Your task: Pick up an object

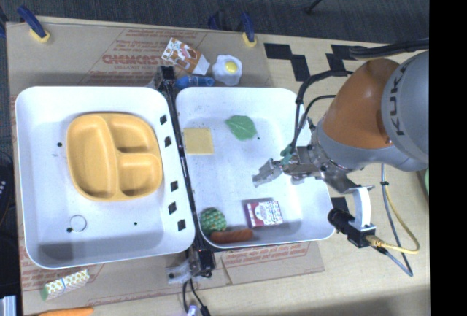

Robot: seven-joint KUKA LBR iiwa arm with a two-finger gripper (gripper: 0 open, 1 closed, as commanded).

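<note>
Arm's orange wrist band (357, 114), smooth and domed, rides highest, at 3 o'clock over the right bin (219, 99). Gripper (268, 172) of grey metal reaches toward 9 o'clock above bare bin floor; how far the fingers stand apart cannot be told, nothing visible between them. Candidate objects, all lying in the right bin: flat leaf-shaped green piece (241, 126) at 12 o'clock from the gripper; square pale-yellow slab (198, 140) at 10 o'clock; dark red printed packet (263, 213), rectangular, at 6 o'clock, just clear of the gripper; knobbly green ball (213, 219) and glossy reddish sausage shape (231, 236) at 7 o'clock by the near wall. Left bin (29, 161), smooth white plastic, holds a yellow compartment tray (113, 155) with rounded corners.
</note>
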